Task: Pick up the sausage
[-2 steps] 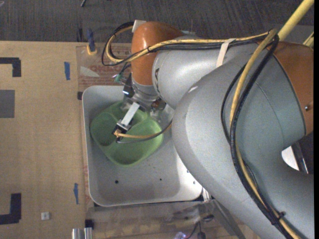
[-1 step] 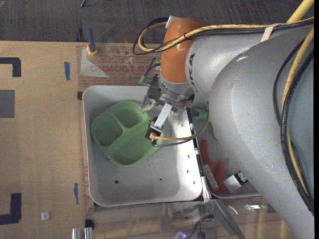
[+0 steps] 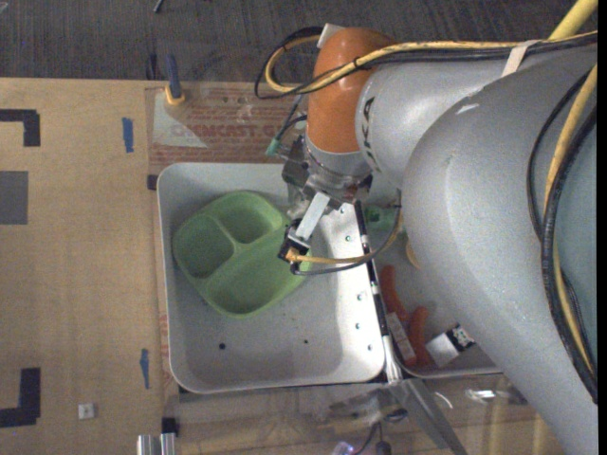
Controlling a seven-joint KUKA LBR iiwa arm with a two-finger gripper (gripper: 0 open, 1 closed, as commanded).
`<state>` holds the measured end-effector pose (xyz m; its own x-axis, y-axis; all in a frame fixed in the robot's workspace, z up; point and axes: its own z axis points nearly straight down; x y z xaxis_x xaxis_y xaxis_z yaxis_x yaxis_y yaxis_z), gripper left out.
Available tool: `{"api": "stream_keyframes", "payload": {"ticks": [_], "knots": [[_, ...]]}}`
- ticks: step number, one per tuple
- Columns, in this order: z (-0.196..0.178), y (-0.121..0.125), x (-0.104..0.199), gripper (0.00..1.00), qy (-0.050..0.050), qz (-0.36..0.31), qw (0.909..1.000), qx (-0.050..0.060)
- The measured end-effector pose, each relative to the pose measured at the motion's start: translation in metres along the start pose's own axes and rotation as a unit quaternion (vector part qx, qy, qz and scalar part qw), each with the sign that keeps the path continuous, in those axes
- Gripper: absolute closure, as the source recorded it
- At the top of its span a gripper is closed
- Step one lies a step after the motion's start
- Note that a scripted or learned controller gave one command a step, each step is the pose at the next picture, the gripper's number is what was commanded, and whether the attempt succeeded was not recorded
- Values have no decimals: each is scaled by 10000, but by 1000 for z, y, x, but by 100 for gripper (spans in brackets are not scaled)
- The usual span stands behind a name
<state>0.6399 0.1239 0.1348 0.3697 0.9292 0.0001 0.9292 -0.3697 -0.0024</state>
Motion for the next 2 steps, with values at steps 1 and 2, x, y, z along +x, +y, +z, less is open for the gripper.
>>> {"api": "stream_keyframes", "payload": {"ticks": [1,2], "knots": [[-236,-14,75,100,2,779,9970,-13],[-296,-14,104,100,13,1770,9842,-16]]}}
